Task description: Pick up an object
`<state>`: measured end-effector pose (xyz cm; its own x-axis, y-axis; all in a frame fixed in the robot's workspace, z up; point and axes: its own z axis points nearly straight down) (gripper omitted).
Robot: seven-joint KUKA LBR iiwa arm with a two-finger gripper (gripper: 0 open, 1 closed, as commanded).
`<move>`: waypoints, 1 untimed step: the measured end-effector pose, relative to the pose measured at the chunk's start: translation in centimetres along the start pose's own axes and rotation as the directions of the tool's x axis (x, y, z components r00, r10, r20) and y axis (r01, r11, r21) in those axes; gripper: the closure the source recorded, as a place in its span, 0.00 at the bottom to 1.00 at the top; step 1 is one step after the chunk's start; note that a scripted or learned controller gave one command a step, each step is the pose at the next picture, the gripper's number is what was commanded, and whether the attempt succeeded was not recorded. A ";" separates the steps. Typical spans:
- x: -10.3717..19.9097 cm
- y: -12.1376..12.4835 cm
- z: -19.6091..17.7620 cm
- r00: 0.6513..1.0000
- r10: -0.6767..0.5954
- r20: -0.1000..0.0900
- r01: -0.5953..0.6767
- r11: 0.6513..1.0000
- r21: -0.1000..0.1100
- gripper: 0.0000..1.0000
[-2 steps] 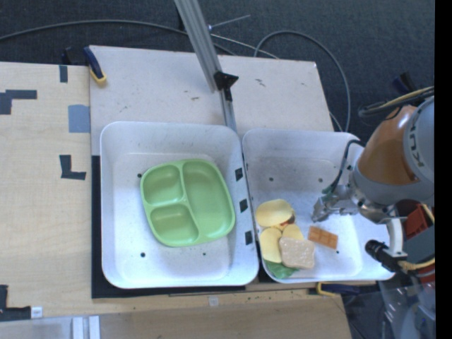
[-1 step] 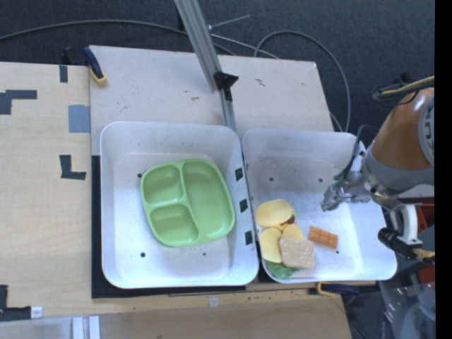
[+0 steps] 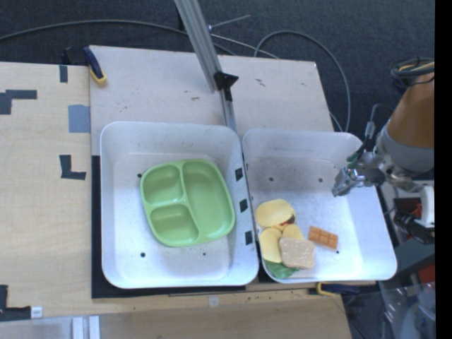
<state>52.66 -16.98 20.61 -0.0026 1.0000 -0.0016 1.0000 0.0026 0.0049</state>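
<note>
In the right bin (image 3: pixel 296 147) lie several toy foods near its front left: a yellow piece (image 3: pixel 274 212), a second yellow piece (image 3: pixel 270 244), a tan bread slice (image 3: pixel 297 252), a green leaf (image 3: pixel 280 270) under them, and an orange cracker (image 3: pixel 323 237). My gripper (image 3: pixel 344 183) hangs at the bin's right side, above and right of the cracker, with nothing seen between its fingers. The grey arm with its orange band (image 3: pixel 413 119) comes in from the right.
The left bin (image 3: pixel 113 189) holds a green divided plate (image 3: pixel 186 202). A metal pole (image 3: pixel 201 34) slants over the bench behind the bins. Cables lie on the dark floor at the back. A blue and yellow clamp (image 3: pixel 94 66) sits at the bench's back left.
</note>
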 end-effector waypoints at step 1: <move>-0.9 0.5 -5.6 1.000 0.001 0.001 -0.001 1.000 0.000 1.00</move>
<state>53.17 -17.89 26.25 -0.0016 1.0000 -0.0026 1.0000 0.0016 0.0053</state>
